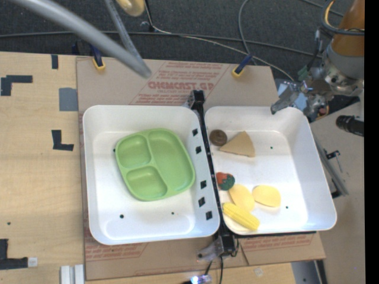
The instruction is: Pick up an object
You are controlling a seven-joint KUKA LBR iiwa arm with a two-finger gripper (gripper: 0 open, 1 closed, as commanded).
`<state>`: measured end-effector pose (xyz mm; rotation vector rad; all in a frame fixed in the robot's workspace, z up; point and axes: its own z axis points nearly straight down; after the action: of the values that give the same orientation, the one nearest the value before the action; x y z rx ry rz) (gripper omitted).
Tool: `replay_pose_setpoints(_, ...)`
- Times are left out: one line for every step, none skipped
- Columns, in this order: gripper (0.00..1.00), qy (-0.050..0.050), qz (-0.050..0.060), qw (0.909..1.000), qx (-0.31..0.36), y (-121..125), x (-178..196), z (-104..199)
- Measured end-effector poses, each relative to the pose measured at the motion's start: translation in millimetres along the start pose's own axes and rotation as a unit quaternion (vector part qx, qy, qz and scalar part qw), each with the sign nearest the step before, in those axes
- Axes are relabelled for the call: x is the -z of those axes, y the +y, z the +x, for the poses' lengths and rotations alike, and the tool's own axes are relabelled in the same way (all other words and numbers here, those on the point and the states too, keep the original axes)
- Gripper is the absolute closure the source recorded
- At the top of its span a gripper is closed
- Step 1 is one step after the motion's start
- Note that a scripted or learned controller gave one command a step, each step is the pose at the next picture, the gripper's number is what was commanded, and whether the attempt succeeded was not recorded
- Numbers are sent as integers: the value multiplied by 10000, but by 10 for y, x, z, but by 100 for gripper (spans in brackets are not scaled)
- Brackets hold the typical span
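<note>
Above the right bin's (308, 176) far right corner the gripper (296, 96) is seen; whether its fingers are released or clenched cannot be told. Inside that smooth white bin are found a tan wedge (239, 145), a round brown piece (218, 137), yellow ridged corn (241, 217)

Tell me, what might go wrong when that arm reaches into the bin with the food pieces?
The yellow pieces and the corn cob lie bunched near the right bin's front corner, so the claw might nudge or lift more than one. The brown ball sits against the tan wedge close to the divider, where the claw could bump the wall. Small, rounded pieces may also slip out.
</note>
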<state>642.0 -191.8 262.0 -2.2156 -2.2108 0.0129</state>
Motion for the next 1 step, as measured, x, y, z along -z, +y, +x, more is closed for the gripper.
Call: replay_pose_setpoints(0, -15, -65, 10000, 17, 21, 85, 6)
